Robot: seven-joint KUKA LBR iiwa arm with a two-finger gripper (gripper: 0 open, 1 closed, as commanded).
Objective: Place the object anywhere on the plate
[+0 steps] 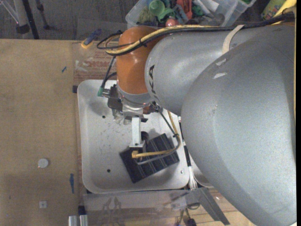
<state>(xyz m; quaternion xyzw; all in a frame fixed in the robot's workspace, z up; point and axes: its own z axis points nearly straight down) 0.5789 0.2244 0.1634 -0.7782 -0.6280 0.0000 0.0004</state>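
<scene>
My arm (225,102) reaches in from the right and covers most of the scene, grey and broad, with the orange band (134,62) above my wrist sitting over the far part of a white bin (94,140). My gripper (123,112) hangs below that band, over the far half of the bin, close to its floor. From this angle I cannot tell whether it is wide or narrow, and I see nothing held in it.

I cannot tell where the object lies, nor the plate: my own bulk hides the right of the bin and everything beyond it. A small reddish-brown patch (149,108) peeks out just beside my wrist, too hidden to name. A little green piece (100,92) sits at the bin's far left rim, near my gripper; I cannot tell what it is either.

The bare part of the bin's floor has only a few dark specks (108,170) and faint scuffs.

The bin rests on a tan bench (37,102). Out on the bench, well apart from the bin, lies a small grey disc (43,163). A blue and yellow marker (91,37) lies beyond the bin's far corner. Further back stands a clear tub (188,6) heaped with coloured toys.
</scene>
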